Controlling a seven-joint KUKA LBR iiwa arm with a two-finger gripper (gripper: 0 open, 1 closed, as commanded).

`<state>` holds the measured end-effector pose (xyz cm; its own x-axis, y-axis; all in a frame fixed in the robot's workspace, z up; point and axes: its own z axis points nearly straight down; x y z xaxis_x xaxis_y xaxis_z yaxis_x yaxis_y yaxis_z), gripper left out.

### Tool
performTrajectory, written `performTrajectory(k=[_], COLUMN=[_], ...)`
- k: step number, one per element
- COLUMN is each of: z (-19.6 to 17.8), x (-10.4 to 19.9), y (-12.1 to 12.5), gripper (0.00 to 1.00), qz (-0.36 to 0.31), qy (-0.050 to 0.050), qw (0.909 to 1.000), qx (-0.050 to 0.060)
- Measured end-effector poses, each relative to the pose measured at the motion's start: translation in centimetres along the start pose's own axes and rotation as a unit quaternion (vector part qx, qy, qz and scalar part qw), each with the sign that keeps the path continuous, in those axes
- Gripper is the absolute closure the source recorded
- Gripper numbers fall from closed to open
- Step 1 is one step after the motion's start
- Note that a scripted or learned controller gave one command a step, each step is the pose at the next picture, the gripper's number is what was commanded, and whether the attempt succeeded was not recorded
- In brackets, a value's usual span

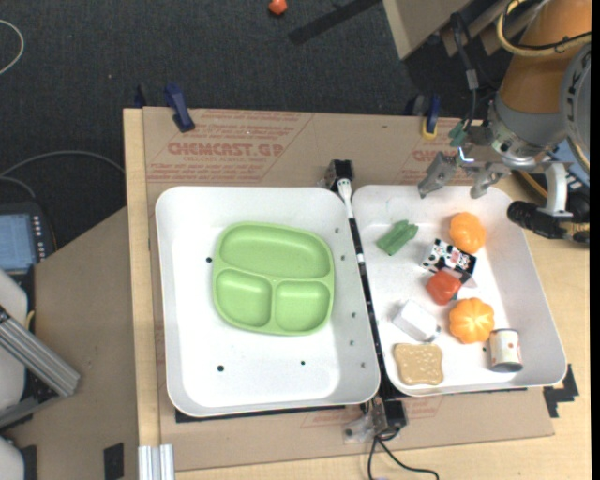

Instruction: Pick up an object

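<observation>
Gripper (459,178) hangs over the far edge of the right bin (542,281), fingers spread w/ nothing between them, so nothing's grabbed yet. Task just says pick up an object, and all the candidates sit in that right bin: green block (397,236) near the divider, orange (467,231) just right of it, a black/white patterned thing (452,258) touching a red ball (444,287), 2nd orange (471,320) below that, a white block (414,322), a toast-looking piece (418,364) at the near edge, and a small white can (504,350) on its side by the near right corner. My guess is the open jaws are a pre-grasp pose, and the top orange or green block are the closest targets bc they're near the arm's end of the bin. The middle cluster is packed tight, so that looks riskier imo. Left bin (178,309) has only a green divided plate (274,277), prob a drop side. Both bins sit on cardboard (234,145) clamped w/ blue clips, dark carpet behind, cables lying around, a small orange thing (277,7) on the floor.
</observation>
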<state>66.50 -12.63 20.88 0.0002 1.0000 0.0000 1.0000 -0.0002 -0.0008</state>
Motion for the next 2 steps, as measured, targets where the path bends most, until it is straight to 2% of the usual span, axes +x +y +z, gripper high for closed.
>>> performTrajectory(k=[1, 2], z=[4.7, 10.8], x=[-0.7, -3.8], y=[-8.8, -8.4], gripper=[0.00, 0.00], qz=[0.002, 0.000], qy=[0.001, -0.002], qw=[1.0000, 1.0000], qx=[0.005, -0.003])
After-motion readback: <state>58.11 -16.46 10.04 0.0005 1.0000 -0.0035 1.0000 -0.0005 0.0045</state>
